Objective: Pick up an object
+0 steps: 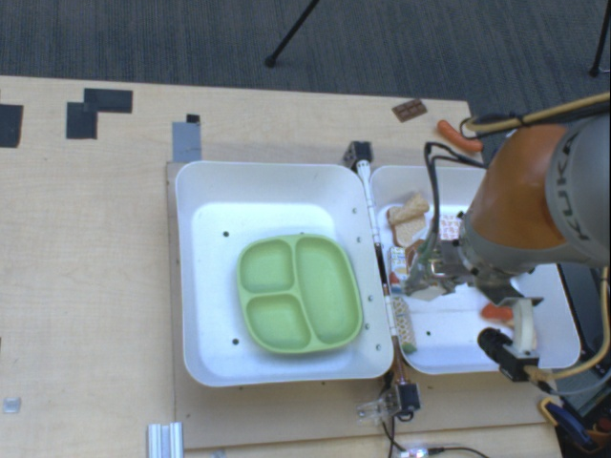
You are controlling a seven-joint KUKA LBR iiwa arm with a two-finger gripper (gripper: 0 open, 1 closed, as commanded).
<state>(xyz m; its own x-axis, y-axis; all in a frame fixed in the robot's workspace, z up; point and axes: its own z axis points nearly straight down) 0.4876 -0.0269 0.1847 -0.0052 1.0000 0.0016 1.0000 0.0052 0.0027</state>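
Hovering low over right bin [563,346], tool [423,277] sits at its left side, amid clutter near divider. Can't tell its opening. Candidate objects: bread-like piece [409,214] just above tool, orange item [497,310] right. Green tray [300,294] fills left bin [205,256], apart.

A light green divided plate [300,294] with three compartments lies flat in the left bin [205,351], near that bin's front right corner and slightly turned. In the right bin [449,356], a tan, bread-like piece [409,215] rests by the far left corner. Just in front of it, along the left wall, sit several small mixed items [406,265] too jumbled to tell apart. A small orange object [496,310] lies toward the right bin's near right side.
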